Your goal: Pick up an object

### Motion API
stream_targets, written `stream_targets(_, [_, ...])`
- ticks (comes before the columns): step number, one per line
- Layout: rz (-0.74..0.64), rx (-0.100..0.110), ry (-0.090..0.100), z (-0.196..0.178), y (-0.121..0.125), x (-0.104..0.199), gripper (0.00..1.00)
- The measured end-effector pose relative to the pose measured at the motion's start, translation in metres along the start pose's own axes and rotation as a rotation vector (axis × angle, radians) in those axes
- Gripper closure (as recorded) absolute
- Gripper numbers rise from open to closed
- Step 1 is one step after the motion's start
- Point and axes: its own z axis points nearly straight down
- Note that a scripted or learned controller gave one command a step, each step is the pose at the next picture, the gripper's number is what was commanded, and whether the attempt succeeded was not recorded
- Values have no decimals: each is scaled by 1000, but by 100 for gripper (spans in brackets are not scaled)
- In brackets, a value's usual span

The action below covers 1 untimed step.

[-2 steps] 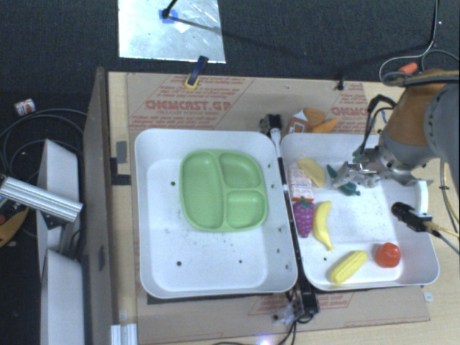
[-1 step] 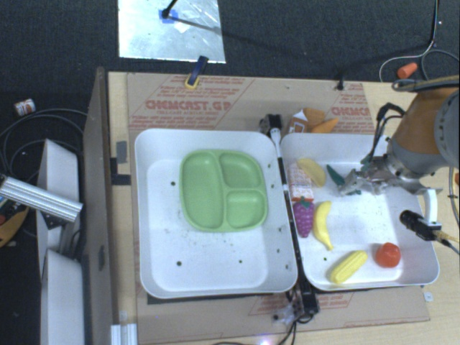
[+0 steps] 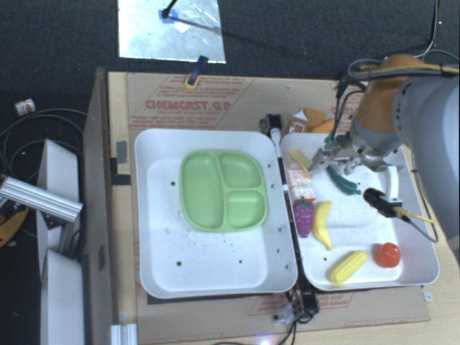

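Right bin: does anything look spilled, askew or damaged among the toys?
Nothing stands out. The banana, corn, tomato and grapes lie loose inside the right bin; the green divided plate sits flat in the left bin.

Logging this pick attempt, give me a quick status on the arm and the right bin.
End effector low over right bin, upper part. Teal tool just beneath it, not visibly gripped. Banana, grapes, corn, tomato lie nearer the front.

A pale green tray (image 3: 221, 191) lies in a white bin (image 3: 162, 264) (beside it: yellow banana (image 3: 322, 223), red tomato (image 3: 387, 254)).
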Motion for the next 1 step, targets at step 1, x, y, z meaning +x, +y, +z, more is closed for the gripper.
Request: stream_targets(1, [10,8,8,-9,-14,-21,0])
